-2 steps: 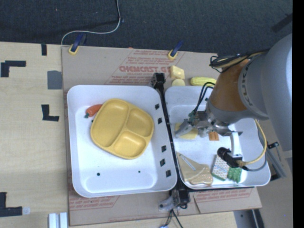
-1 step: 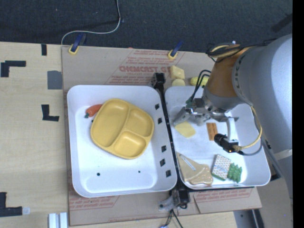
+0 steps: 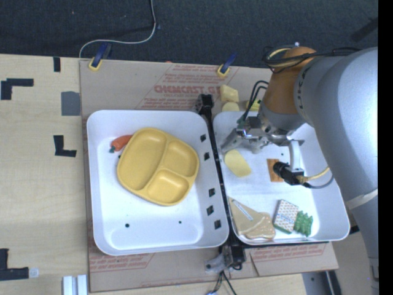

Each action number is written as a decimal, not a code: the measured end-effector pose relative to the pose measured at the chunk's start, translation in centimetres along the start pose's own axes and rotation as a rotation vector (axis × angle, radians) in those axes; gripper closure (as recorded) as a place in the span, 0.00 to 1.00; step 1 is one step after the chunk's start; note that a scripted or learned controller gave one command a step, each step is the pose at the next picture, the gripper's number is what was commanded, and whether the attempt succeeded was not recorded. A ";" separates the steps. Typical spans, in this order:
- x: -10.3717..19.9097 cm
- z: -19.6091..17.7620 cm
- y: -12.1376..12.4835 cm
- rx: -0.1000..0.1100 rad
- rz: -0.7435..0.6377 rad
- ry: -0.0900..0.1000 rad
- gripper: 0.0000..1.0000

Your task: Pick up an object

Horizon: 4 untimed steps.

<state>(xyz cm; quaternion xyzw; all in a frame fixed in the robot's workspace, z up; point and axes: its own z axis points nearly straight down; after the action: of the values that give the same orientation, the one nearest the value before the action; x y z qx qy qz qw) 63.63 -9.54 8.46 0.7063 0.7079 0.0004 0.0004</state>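
Camera view places the end effector low in the right bin, just above the pale yellow piece, which looks light, smooth and probably slippery (best pinched across its short width), wrist pitched down-left, its grip state impossible to tell.

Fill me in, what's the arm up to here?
The arm reaches in from the right over the right bin, with its gripper low near a pale yellow piece. Nothing is visibly held. That bin also holds an orange block, a sponge, a green item and a beige piece. The left bin holds a yellow tray with an orange item peeking out behind it.
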 end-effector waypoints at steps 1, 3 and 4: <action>-0.3 0.0 3.2 0.005 -0.002 -0.001 0.00; -0.2 0.0 3.2 0.007 -0.002 -0.002 0.00; -0.3 -0.1 -2.5 0.002 0.003 -0.001 0.00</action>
<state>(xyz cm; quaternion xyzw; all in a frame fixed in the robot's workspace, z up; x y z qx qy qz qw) 61.10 -9.82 8.53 0.7074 0.7069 -0.0008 0.0000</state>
